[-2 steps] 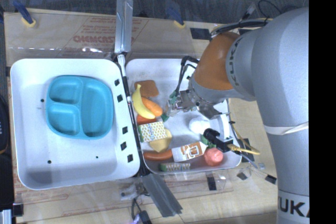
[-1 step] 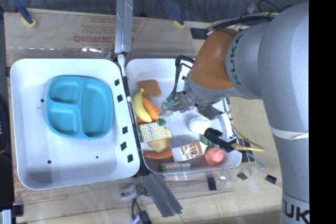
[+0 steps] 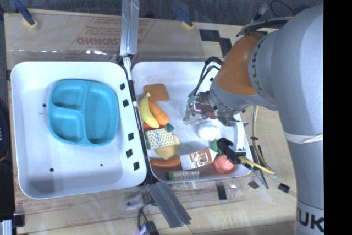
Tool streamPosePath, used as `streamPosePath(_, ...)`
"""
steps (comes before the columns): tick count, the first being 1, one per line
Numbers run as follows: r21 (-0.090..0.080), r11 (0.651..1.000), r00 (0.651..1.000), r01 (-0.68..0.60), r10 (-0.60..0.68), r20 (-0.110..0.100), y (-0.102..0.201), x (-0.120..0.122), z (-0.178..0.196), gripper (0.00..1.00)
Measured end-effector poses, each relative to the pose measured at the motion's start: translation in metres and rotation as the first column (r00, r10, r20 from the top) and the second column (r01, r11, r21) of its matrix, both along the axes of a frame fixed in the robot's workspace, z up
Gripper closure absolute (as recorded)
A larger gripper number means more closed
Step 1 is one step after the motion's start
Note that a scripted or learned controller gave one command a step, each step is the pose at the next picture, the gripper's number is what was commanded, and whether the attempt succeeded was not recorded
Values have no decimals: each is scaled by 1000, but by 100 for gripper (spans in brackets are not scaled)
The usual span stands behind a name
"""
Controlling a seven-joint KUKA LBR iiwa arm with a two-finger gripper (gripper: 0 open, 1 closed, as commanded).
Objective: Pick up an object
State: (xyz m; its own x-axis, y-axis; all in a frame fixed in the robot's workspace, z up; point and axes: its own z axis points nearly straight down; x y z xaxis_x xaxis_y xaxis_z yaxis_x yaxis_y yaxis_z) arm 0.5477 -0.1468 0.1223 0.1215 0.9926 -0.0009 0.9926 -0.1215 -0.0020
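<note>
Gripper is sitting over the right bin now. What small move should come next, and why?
Probably a short straight descent. The gripper hangs above bare floor of the right bin, with a white round object just below-right of it and the banana and carrot to its left. I'd nudge it toward the white object first, since that lies closest.

The grey arm reaches in from the right of the camera view, its thick upper link filling the right side and bending down and leftward. The orange band sits just above the wrist, which tilts toward the lower left. Below it the end effector points downward and to the left; its metal parts are too small and cluttered to read clearly.
</note>
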Motion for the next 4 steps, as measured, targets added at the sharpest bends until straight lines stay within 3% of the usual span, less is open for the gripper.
streamPosePath(1, 2, 991, 991, -131, 131, 0, 49, 36, -4, 0)
streamPosePath(2, 2, 986, 986, -169, 169, -2, 52, 23, -31, 0)
streamPosePath(3, 1, 979, 979, -205, 205, 0, 36, 71, -30, 0)
streamPosePath(4, 3, 912, 912, -410, 410, -2, 50, 52, -31, 0)
